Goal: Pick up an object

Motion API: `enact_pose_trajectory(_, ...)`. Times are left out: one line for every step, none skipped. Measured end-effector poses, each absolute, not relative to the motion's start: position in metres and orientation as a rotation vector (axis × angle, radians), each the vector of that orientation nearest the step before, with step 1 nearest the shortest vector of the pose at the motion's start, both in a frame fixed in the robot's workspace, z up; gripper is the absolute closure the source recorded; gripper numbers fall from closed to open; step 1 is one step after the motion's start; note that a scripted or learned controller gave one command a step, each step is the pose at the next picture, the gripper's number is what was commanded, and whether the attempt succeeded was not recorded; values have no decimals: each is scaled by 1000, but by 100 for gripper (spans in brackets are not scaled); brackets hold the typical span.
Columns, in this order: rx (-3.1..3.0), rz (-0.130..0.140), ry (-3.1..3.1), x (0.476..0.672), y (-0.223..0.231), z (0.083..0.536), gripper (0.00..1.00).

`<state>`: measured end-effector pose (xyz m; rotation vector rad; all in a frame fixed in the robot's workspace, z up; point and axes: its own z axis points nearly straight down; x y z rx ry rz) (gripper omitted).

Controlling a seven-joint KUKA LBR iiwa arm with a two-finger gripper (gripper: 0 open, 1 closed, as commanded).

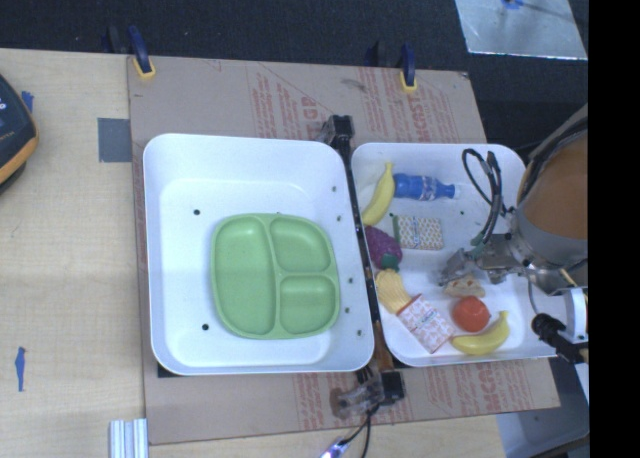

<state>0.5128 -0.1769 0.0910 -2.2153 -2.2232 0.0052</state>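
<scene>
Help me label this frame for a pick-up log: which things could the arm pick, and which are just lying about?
Could be picked, right bin:
- two bananas
- blue bottle
- tomato
- purple item
- two packets
The gripper sits among them.

Lying about:
- green tray, left bin
- blue clamps

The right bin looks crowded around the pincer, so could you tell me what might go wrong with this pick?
1. The pincer sits low beside the tomato and lower banana; it may nudge them instead of grasping.
2. The black cable looped in the right bin could snag the arm.
</scene>
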Motion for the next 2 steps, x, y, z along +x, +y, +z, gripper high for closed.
enact_pose_trajectory(-2211,6,-2228,513,-177,102,100)
enact_pose_trajectory(-2214,1,-2226,528,-52,208,100)
